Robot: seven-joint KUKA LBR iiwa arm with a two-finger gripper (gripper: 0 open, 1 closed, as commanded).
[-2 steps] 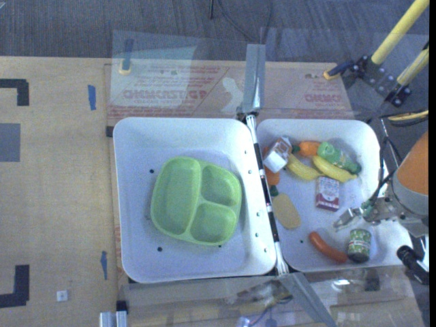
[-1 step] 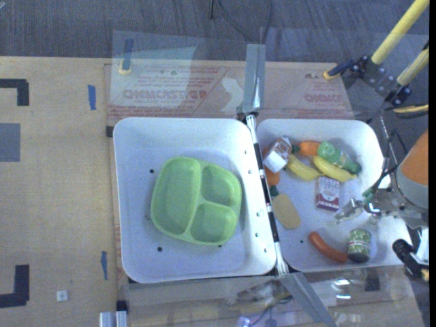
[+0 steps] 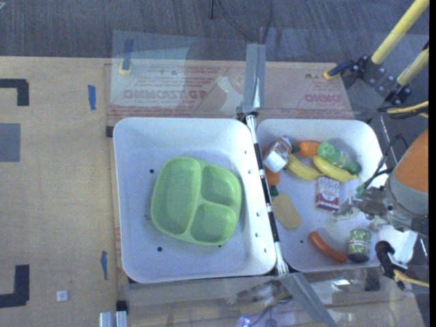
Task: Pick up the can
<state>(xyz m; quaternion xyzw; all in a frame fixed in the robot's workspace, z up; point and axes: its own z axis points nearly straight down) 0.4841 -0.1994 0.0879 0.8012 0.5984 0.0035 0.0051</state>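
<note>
Overhead, slanted: light wooden surface point(image 3: 54, 237) with blue tape marks and black squares, grey carpet beyond. Two white bins side by side. Left bin point(image 3: 133, 148) holds a green divided plate point(image 3: 196, 200). Right bin point(image 3: 368, 136) holds the can point(image 3: 358, 244), green-labelled, upright near the front right corner, just beside an orange sausage-shaped toy point(image 3: 328, 246). Further back: two bananas point(image 3: 320, 167), a red-and-white carton point(image 3: 328, 193), a tan oval piece point(image 3: 288, 212). Pincer point(image 3: 360, 206) sits over the bin's right side, just behind the can; finger state cannot be told. Arm cut off at the right edge.
</note>
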